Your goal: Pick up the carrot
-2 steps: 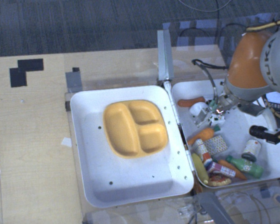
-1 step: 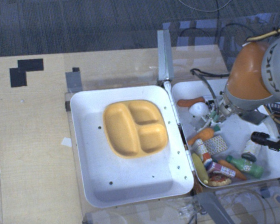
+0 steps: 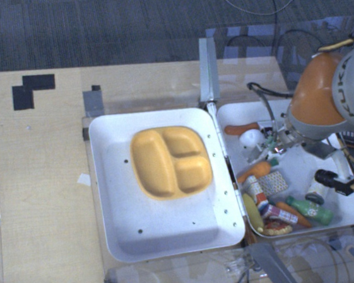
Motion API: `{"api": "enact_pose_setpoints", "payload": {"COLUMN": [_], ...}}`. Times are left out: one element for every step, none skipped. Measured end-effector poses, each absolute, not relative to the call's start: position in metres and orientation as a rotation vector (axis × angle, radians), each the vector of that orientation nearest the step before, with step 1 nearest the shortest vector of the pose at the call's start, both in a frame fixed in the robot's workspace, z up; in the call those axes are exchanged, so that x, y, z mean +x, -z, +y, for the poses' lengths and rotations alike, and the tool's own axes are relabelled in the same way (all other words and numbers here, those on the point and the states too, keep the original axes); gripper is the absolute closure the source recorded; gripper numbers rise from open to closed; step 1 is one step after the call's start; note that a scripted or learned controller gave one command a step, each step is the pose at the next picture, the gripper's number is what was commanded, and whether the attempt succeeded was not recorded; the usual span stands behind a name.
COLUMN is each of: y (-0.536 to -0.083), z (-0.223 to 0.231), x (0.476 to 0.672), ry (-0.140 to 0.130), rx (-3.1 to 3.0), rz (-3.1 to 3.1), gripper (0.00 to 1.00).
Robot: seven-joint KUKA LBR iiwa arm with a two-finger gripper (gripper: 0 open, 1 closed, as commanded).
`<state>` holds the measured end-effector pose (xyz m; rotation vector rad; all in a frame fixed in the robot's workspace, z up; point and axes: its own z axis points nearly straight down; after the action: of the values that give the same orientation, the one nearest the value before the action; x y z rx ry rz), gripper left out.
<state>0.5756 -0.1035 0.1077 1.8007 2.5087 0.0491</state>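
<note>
We cannot tell the gripper's (image 3: 273, 147) opening; we should lower it squarely over the carrot (image 3: 257, 170), just below.

A single fixed camera looked down at a slant from above the tabletop (image 3: 44, 203), far enough back to take in both white bins: the left bin (image 3: 116, 195) and the right bin (image 3: 347, 210), with grey floor beyond.
</note>
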Motion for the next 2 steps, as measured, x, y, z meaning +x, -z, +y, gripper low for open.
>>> {"api": "enact_pose_setpoints", "payload": {"y": [-0.108,-0.091], "z": [-0.107,-0.109], "x": [0.554,0.513], "ry": [-0.045,-0.016], "rx": [1.721,1.678], "rz": [2.55,2.63], "gripper": [0.0,0.0]}}
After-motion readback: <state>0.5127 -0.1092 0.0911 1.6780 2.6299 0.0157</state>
